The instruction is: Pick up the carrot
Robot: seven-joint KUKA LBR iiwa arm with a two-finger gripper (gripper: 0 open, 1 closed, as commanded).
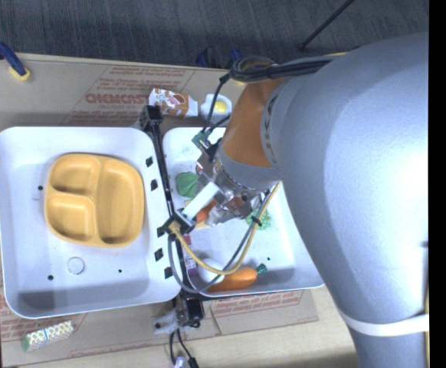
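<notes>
The end effector (pixel 217 204) is hovering above the right bin (pixel 284 271); grip state indeterminable. Next: descending onto the carrot (pixel 234 280).

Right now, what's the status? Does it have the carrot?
Gripper low in right bin, fingers unclear. Carrot lying loose at bin's near edge, not held. Yellow cable looping beside the carrot.

Red "CHEMCAS…" print (partly legible), cardboard (pixel 93 83)

overhead slanted view of both bins (pixel 8 205)
</notes>
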